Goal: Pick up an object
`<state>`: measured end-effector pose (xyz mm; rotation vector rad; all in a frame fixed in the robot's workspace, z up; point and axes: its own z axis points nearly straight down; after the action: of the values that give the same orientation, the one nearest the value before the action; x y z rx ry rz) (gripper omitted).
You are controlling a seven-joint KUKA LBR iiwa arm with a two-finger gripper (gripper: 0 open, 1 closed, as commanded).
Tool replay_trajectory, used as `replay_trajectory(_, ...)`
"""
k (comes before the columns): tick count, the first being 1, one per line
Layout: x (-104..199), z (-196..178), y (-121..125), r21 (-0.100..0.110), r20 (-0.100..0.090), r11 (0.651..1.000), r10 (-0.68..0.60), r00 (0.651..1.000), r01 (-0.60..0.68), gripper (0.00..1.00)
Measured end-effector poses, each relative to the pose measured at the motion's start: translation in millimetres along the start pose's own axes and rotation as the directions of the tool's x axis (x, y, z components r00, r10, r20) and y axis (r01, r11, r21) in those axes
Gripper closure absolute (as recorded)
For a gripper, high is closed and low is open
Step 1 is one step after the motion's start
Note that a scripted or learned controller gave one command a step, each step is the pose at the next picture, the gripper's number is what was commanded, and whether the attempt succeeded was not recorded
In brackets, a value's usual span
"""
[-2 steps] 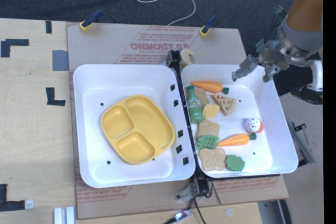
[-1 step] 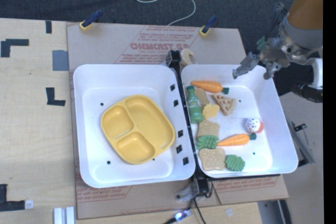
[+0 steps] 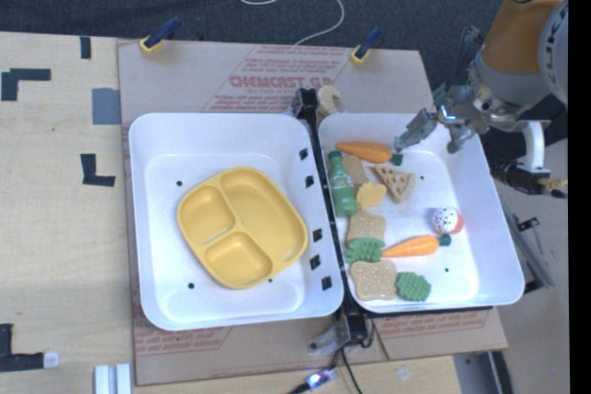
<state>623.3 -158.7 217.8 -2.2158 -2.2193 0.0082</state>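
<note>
The claw [image 3: 432,130] is seen spread, nothing pinched, above the right bin's [image 3: 488,198] far edge. Just left of its lower finger, a carrot [image 3: 364,150] lies; below it, a cheese wedge [image 3: 396,183] rests.

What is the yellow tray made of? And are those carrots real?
The yellow tray looks like smooth moulded plastic: one even colour, rounded compartments, a soft shine. The two carrots look like toys, probably plastic or rubber: flat bright orange, tidy shapes, small green tips. I cannot be sure from above.
</note>
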Motion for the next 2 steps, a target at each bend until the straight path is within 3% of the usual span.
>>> replay_trajectory(2,-1,115,9,0.0,-0.001,1.0,-0.002,1.0,0.002,0.0)
